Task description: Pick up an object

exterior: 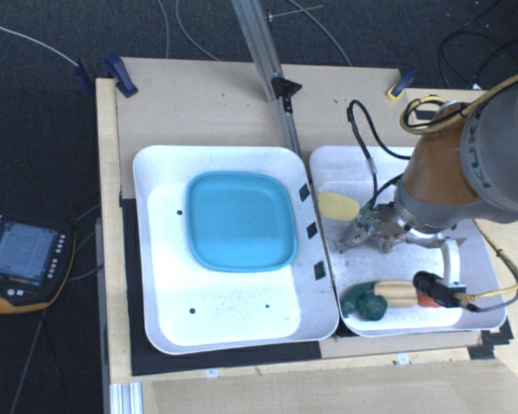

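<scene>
My gripper (pixel 359 232) is low inside the right bin (pixel 479 316), near its left wall. A pale yellow object (pixel 337 203) lies just up and left of it, close to the gripper tip, and I cannot tell whether they touch. A dark green lump (pixel 364 304) with a tan wooden handle (pixel 398 293) lies along the bin's front edge, below the gripper and apart from it. A small red piece (pixel 426 298) sits at the handle's right end.
The left bin (pixel 160 313) holds a blue square plate (pixel 241 221). The arm's orange band (pixel 436 175) and grey body cover the right bin's back right. A black cable (pixel 367 149) loops over that bin, and a metal rail (pixel 261 41) slants in from the top.
</scene>
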`<state>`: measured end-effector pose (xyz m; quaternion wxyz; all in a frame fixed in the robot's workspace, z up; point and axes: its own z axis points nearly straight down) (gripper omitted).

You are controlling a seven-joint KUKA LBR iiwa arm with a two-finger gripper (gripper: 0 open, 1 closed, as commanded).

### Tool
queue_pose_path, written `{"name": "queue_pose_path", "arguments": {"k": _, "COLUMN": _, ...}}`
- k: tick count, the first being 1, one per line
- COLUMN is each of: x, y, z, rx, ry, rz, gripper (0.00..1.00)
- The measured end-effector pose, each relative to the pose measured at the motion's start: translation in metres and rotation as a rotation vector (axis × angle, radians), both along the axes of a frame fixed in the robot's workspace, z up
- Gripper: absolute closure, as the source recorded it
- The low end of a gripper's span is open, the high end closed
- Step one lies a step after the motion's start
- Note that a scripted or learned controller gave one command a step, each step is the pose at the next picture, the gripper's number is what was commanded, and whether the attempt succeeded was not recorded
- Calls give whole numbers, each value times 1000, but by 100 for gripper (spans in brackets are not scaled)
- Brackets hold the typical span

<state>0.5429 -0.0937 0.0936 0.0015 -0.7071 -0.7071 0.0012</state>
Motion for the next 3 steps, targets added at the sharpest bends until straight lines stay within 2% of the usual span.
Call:
{"name": "queue_pose_path", "arguments": {"k": 1, "x": 1, "y": 0, "z": 13, "rx": 0, "ry": -5, "rz": 0, "gripper": 100}}
{"name": "queue_pose_path", "arguments": {"k": 2, "x": 9, "y": -8, "z": 66, "rx": -1, "ry": -8, "rz": 0, "gripper": 100}}
{"name": "queue_pose_path", "arguments": {"k": 3, "x": 8, "y": 1, "z": 113, "rx": -1, "ry": -8, "rz": 1, "gripper": 100}}
